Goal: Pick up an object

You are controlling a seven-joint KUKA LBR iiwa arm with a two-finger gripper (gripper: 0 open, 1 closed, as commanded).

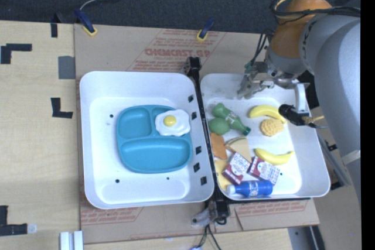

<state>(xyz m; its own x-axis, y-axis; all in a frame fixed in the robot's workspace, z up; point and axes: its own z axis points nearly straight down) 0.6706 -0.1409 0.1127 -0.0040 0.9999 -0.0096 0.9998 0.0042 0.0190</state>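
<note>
The metal two-finger gripper (253, 86) is hovering at the right bin's (310, 184) twelve o'clock edge, fingers slightly apart, gripping nothing. A green plastic bottle (229, 118) and yellow plastic banana (265, 111) are lying toward six o'clock, well apart from it.

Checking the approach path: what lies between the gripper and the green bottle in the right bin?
Bare white bin floor separates the gripper from the green bottle in the camera view.

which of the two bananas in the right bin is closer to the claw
The upper banana, lying just below the claw and above the corn cob. The other banana lies lower, near the snack packets.
</note>
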